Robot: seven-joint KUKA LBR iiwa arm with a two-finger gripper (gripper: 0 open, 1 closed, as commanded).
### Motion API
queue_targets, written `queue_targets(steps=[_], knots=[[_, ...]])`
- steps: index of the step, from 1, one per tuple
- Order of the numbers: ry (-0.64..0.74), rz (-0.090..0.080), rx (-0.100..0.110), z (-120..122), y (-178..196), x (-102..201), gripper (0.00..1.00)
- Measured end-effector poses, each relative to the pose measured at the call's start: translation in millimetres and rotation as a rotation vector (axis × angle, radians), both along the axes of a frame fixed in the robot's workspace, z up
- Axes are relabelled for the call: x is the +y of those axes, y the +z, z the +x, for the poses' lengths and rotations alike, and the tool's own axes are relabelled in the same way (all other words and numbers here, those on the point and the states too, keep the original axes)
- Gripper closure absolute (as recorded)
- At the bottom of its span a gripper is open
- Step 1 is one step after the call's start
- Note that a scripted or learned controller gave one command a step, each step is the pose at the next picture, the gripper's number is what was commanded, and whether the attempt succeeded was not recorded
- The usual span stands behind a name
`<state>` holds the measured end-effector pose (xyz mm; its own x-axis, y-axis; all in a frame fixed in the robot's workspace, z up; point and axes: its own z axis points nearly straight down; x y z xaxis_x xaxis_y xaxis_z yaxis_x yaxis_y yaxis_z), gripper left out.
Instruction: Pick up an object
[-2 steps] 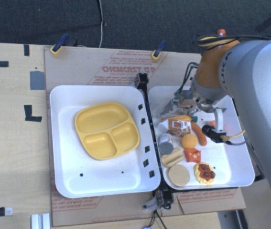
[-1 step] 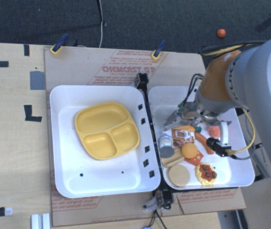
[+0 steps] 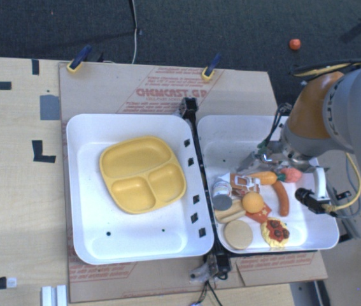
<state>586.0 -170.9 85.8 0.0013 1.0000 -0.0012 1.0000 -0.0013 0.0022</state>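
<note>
The right bin [image 3: 231,136] holds a heap of toy food at its near half. In it are a small grey can [image 3: 221,194], a red-and-white carton [image 3: 244,183], an orange ball [image 3: 253,202], a red sausage [image 3: 283,198], an orange carrot-like piece [image 3: 266,178] and a pink piece [image 3: 291,174]. A round tan biscuit [image 3: 238,234] and a pizza slice [image 3: 276,231] lie at the front. My gripper [image 3: 264,160] hangs low over the heap's far edge, just above the carrot-like piece and the carton. Nothing visibly hangs from it.
The left bin [image 3: 81,171] bears a yellow divided plate [image 3: 143,173]. A black divider [image 3: 193,164] runs between the bins. The grey arm with its orange band [image 3: 314,113] fills the right side, and a black cable fitting [image 3: 311,199] overhangs the right bin's edge.
</note>
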Motion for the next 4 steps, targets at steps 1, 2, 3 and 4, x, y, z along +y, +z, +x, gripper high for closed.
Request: queue_targets(steps=[1,2,3,4], knots=[[0.002,-0.008,-0.017,36.0,157.2,-45.8,0.0],[-0.001,0.001,0.004,-4.1,-7.7,-48.0,0.0],[0.012,0.0,-0.016,42.1,146.5,22.2,0.0],[0.001,0.005,0.015,-45.2,88.3,55.8,0.0]])
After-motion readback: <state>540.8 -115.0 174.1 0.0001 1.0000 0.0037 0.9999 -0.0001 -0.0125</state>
